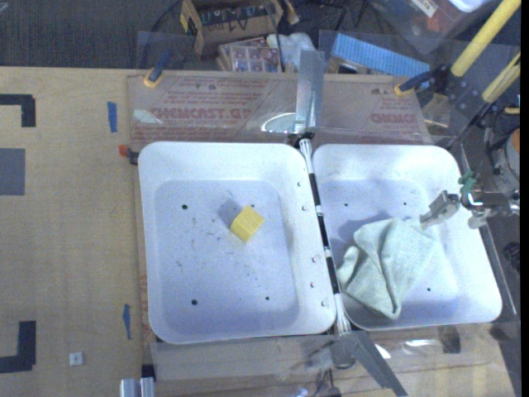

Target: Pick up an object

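A small yellow block [246,223] lies near the middle of the left bin [165,180]. A crumpled pale green cloth [382,265] sits in the right bin [372,168], spreading from its middle to its front left corner. My gripper [438,208] reaches in from the right edge, low over the right bin, with its tip just above the cloth's upper right corner. It is too small and slanted to tell whether it touches the cloth.
A metal divider strip [318,213] runs between the two bins. Cardboard sheets [223,110] and clutter lie behind them. The wooden bench [66,222] extends to the left, with black tape marks on it.
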Controlling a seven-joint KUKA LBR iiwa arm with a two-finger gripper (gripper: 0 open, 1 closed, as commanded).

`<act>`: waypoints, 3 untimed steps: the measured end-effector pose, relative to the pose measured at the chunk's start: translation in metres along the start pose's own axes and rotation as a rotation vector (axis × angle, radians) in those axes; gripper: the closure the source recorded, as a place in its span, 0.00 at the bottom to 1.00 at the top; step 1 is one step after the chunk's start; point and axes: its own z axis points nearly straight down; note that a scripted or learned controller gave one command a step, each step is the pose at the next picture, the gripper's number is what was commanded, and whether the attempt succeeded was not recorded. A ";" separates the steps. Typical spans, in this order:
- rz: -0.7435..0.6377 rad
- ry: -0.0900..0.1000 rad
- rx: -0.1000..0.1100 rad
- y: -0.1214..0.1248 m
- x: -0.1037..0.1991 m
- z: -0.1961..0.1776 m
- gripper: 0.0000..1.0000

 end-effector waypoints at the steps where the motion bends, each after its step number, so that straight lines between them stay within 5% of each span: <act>1: 0.358 0.002 0.004 0.002 0.042 0.075 0.00; 2: -0.070 -0.002 -0.004 0.004 -0.053 0.002 0.00; 3: 0.199 0.002 0.003 -0.025 -0.034 0.075 0.00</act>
